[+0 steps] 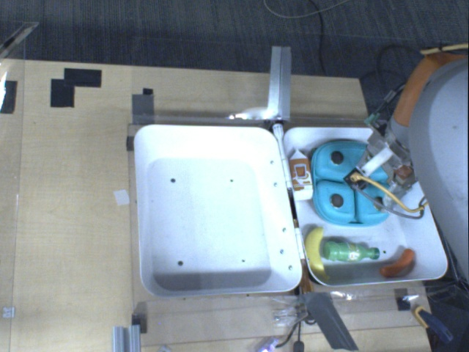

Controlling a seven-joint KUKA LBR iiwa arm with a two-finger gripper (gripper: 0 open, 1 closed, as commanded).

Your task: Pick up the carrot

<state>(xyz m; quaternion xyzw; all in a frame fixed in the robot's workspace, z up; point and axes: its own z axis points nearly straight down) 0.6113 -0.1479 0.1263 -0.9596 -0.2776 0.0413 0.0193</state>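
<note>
The carrot [398, 263], a short orange-red piece, lies in the front right corner of the right bin [434, 259]. It rests alone against the bin's sloping wall. My gripper [400, 173] hangs over the right side of the same bin, next to a teal block, well behind the carrot. Nothing shows held in it.
A teal block with two dark holes [343, 184] fills the back of the right bin. A small white and brown carton [300, 174] stands at its left. A yellow banana [314, 248] and a green bottle [349, 252] lie along the front, left of the carrot. The left bin [146, 196] sits beside it.
</note>
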